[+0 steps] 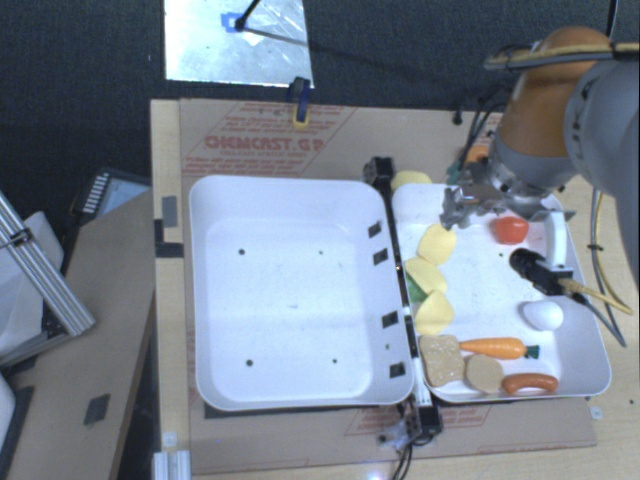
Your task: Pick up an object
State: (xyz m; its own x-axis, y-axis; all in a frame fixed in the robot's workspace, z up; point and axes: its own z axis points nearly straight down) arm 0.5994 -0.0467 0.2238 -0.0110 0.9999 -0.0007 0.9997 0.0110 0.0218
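Fig. 1, progress | grey two-finger gripper [458, 206] is hovering just beside pale yellow rounded plastic piece [437, 241]; claw state cannot be told | nothing is being carried; grasp and lift pending

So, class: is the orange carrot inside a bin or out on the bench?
Inside: the carrot lies flat in the right-hand bin, within its rim.

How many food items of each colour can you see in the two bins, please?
Yellow pieces: 4
Green piece: 1
Red tomato: 1
White egg: 1
Orange carrot: 1
Tan bread slice: 1
Tan round piece: 1
Reddish sausage: 1
Total: 11
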